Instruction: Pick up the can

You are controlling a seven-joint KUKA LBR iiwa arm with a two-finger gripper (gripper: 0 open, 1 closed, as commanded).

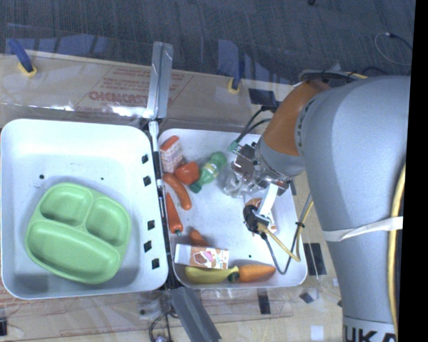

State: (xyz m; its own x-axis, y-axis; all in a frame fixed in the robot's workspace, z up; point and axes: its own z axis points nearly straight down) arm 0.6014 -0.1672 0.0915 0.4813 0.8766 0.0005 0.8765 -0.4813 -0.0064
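- Arm reaches in over the right bin (pixel 295 267); its hand (pixel 246 172) hangs low near the bin's back right part, wrist bent downward.
- Can (pixel 172 154), red-and-white label, lies against the right bin's back left wall, beside the divider. It sits well apart from the hand, with other items between.
- Whether the hand is clenched or released, cannot tell; the wrist and cabling blur together from this angle. Nothing seen held in it.
- A green bottle (pixel 211 166) lies between hand and can, next to a tomato (pixel 187 172). Carrots (pixel 177 191) spread below the can.
- Front of the right bin: small carton (pixel 202 257), banana (pixel 207 275), another carrot (pixel 256 272), pushed against the front wall.
- Left bin (pixel 12 192) carries a green divided plate (pixel 78 231).
- Judgement: pick not yet made; the wall beside the can may crowd a grasp.
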